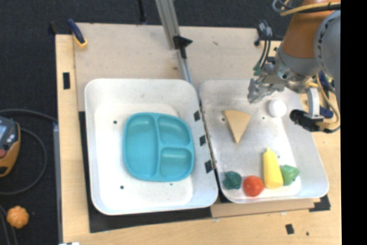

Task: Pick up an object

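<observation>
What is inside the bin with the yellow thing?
The right bin holds a tan wedge, a white ball, a yellow piece, a green piece, a red ball and a dark green lump. Anything beneath them is hidden.

1. Cheese wedge (237, 124): tan, triangular, lying flat near middle of right bin (213, 123), tip pointing toward the bin's near edge.
2. White ball (277, 108): small, round, toward the far side of the same bin, right of the wedge, apart from it.
3. Corn cob (271, 168): yellow, lying lengthwise near the front edge, w/ green leafy piece (289, 172) touching its right side.
4. Tomato (253, 185): red, round, just left of the cob's near end.
5. Dark green veg (232, 180): lumpy, left of the tomato, near the front-left corner.
</observation>
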You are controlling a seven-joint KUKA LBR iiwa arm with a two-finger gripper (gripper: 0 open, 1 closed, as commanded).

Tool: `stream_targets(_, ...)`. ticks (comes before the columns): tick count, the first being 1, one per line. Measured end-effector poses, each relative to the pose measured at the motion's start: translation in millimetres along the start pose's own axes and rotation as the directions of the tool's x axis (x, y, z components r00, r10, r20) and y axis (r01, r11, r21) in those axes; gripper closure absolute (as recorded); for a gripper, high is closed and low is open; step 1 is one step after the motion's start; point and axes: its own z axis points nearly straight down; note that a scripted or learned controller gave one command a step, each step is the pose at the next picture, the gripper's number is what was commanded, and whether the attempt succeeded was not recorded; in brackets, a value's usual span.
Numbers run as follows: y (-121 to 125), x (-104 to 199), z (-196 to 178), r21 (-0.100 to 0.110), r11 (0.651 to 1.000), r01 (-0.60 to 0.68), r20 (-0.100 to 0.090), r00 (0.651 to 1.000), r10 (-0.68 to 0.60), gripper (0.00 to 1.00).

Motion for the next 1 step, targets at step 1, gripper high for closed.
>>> stream_targets(1, 1.1, -3.4, -65.2, -0.001, 1.000, 0.002, 0.001, 1.000, -0.002, 1.00)
